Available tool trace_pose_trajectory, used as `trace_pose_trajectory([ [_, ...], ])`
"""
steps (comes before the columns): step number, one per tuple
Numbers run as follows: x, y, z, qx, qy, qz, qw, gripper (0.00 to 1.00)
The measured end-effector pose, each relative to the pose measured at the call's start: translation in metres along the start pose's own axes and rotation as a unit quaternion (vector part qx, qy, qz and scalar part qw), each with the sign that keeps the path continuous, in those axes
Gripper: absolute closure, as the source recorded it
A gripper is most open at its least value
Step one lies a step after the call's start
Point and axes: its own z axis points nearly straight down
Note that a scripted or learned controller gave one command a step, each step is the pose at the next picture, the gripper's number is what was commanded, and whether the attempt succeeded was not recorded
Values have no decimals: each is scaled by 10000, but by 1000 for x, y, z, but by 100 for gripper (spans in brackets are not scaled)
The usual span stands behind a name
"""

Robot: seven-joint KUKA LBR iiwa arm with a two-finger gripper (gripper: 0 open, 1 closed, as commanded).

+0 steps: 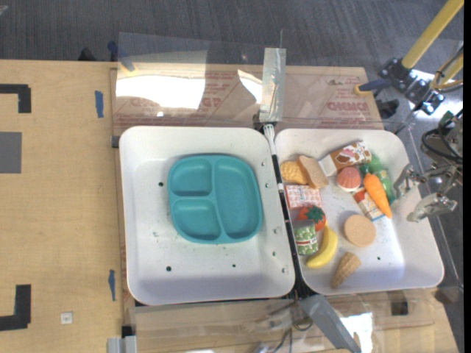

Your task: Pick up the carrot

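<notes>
The carrot (376, 191) is seen in the right bin (423, 267), near its right wall among toy foods; it is judged light, rigid, slippery, best gripped mid-body; the end effector's (425, 190) state cannot be told.

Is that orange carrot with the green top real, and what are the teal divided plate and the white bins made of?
The orange carrot with the green top looks like toy plastic: flat uniform colour, smooth. The teal divided plate seems moulded plastic, matte, with rounded compartment ridges. The shallow white bins look like thin plastic or coated sheet with a slight sheen; I cannot tell which.
</notes>
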Motion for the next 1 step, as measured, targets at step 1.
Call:
trace_pose_trajectory([
  [1, -2, -1, -11, 29, -34, 10, 10000, 100],
])
